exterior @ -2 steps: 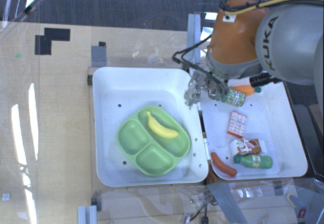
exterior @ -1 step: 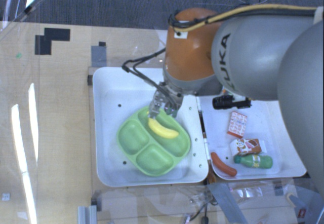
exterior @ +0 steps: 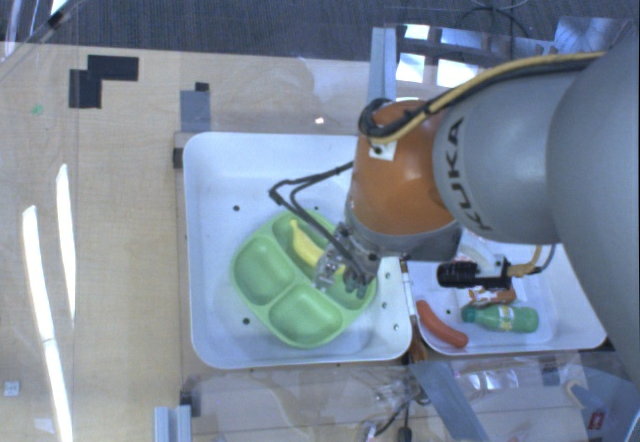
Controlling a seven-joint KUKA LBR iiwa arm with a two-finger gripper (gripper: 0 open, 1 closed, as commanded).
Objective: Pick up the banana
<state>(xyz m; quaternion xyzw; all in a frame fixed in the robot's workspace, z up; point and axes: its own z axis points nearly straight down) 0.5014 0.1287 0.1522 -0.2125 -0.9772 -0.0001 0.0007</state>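
A yellow banana (exterior: 303, 244) lies in the far right compartment of a green divided plate (exterior: 272, 282) in the left bin (exterior: 215, 230). My gripper (exterior: 338, 273) hangs low over the plate's right side, just to the right of the banana's near end. Part of the banana is hidden by the gripper. The arm's orange band (exterior: 395, 185) and grey body cover the area above and to the right.
The right bin (exterior: 560, 335) holds a red sausage (exterior: 441, 324) and a small green bottle (exterior: 500, 317) near its front. A black cable (exterior: 300, 185) loops over the left bin behind the plate. The bin walls ring the plate closely.
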